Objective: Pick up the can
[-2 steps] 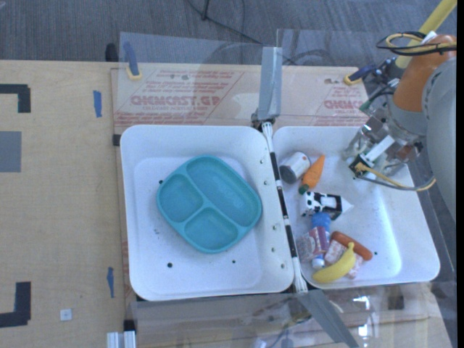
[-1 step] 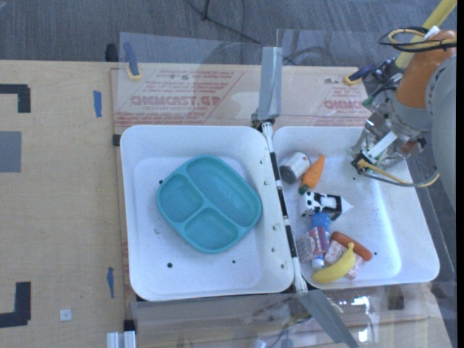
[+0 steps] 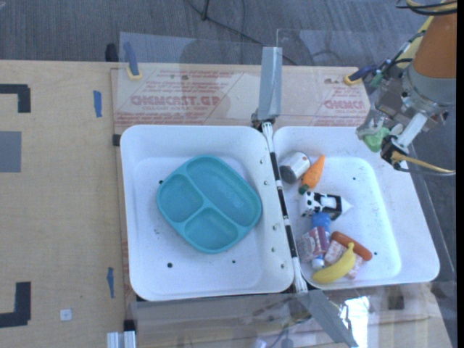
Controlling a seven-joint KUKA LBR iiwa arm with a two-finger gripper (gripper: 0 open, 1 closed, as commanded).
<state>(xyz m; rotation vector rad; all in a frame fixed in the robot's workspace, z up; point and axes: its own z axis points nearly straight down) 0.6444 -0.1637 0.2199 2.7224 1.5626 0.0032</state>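
The can [image 3: 293, 167] is silver and lies on its side in the right bin's [image 3: 406, 216] far left corner, its open end facing the front. An orange carrot [image 3: 314, 170] touches its right side. My gripper [image 3: 375, 134] hangs above the right bin's far right edge, well to the right of the can and apart from it. A small green thing [image 3: 370, 141] sits right at the gripper's tip; whether it is held is unclear.
A teal divided plate [image 3: 209, 203] lies in the left bin [image 3: 138, 194]. In the right bin, in front of the can, lie a black-and-white cow toy [image 3: 322, 204], a blue bottle [image 3: 320, 227], a packet [image 3: 335, 251], a sausage [image 3: 355, 245] and a banana [image 3: 336, 269].
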